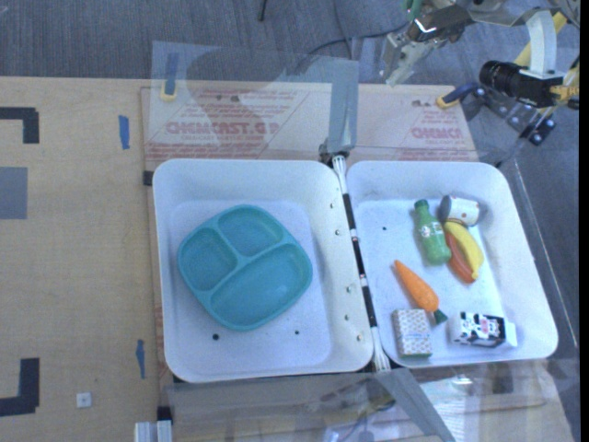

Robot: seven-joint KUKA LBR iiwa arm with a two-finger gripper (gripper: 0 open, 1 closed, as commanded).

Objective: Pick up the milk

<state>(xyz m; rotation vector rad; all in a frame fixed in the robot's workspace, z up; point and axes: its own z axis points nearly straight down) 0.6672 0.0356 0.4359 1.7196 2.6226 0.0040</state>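
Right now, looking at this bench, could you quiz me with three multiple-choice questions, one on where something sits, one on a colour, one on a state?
1. Where is the milk carton?
A. right bin, near corner
B. on the plate
C. left bin

2. What colour is the divided plate?
A. red
B. teal
C. black

3. How does the carrot rest?
A. standing upright
B. lying flat
C. held by the gripper

Answers: 1 A, it sits beside the tan box. 2 B, plainly teal. 3 B, it lies on the right bin floor; the gripper hangs beyond the bins.

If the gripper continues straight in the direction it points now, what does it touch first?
The gripper points down and left, beyond the bins' far edge. It would probably meet the clear plastic sheet on the bench first, not the milk; depth is uncertain.
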